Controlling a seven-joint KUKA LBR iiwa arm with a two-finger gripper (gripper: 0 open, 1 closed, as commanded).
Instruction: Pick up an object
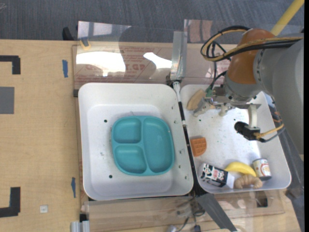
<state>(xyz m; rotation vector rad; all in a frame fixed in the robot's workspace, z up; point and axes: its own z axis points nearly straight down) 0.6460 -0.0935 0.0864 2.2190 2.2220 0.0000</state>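
1. The left bin (pixel 91 129) lies well to the left of the tool, on the counter (pixel 38 129). It holds a teal plate (pixel 142 144) with three compartments, lying flat at the bin's centre.
2. The right bin (pixel 277 153) lies under the tool.
3. A tan piece (pixel 195 100) lies just beside the tool on its left, at the bin's far left corner. Contact with the tool cannot be determined.
4. The tool (pixel 216 105) hangs low over the far part of the right bin. The view does not show whether it is released or clenched. Nothing is seen grasped in it.
5. An orange piece (pixel 198 145) lies nearer the camera than the tool and slightly to its left, against the bin's left wall.
6. The remaining items lie well apart from the tool, along the near wall:
   - a black-and-white carton (pixel 215 174), on its side;
   - a banana (pixel 240 168), touching the carton;
   - a beige lump (pixel 247 181), just beside the banana;
   - a can (pixel 261 168), near the right corner.
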